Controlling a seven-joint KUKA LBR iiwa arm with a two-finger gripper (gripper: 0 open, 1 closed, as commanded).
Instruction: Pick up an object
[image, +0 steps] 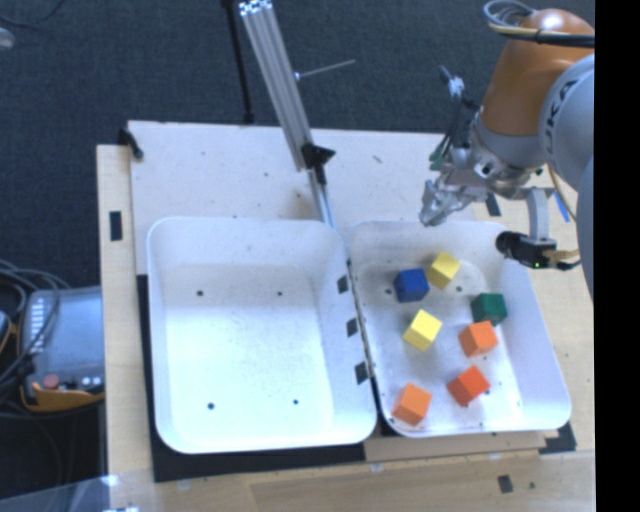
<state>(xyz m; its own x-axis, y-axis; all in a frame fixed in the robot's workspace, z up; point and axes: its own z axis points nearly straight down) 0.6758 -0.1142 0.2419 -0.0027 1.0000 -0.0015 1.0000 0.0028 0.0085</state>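
My tool hovers over the right bin's far edge, seemingly above the yellow cube; grip state unclear.

The grey arm with its orange band is cut off by the top and right edges of the picture. The two-finger gripper is too blurred and small for its fingers to be told apart. The dark green cube, near the right bin's right rim, is partly covered by the orange cube touching it.
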